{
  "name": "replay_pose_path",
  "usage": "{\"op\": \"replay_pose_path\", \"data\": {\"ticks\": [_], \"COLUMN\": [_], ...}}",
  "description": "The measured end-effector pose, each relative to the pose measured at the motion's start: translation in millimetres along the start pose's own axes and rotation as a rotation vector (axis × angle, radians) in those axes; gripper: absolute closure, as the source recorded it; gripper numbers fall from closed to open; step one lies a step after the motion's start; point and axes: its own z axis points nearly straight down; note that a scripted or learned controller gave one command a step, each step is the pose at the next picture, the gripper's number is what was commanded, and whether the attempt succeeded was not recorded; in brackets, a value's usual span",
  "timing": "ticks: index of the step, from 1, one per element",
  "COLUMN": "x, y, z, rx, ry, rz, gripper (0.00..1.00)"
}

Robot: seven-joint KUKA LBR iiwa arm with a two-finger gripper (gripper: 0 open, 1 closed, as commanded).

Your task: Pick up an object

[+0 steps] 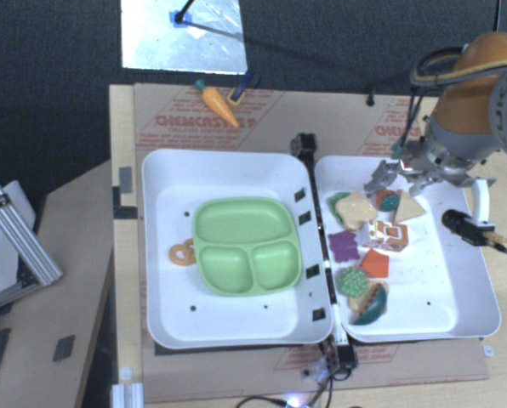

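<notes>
Two white bins (236,164) are set side by side. One green divided tray (245,245) and one pretzel (182,253) are held in the left bin. Roughly eight toy foods (368,245) are clustered in the right bin's left half. Gripper (400,170) is poised over the far items; finger state cannot be told.

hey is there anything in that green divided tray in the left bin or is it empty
Empty. All three compartments of the green tray show bare green plastic. The small pretzel-shaped piece lies outside it, on the left bin floor by the tray's left edge.
</notes>
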Motion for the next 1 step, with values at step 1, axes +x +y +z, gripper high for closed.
{"op": "replay_pose_path", "data": {"ticks": [1], "x": [-2.9], "y": [-2.9], "z": [42.4], "rx": [0.0], "ry": [0.0], "rz": [0.0], "gripper": [0.0]}}
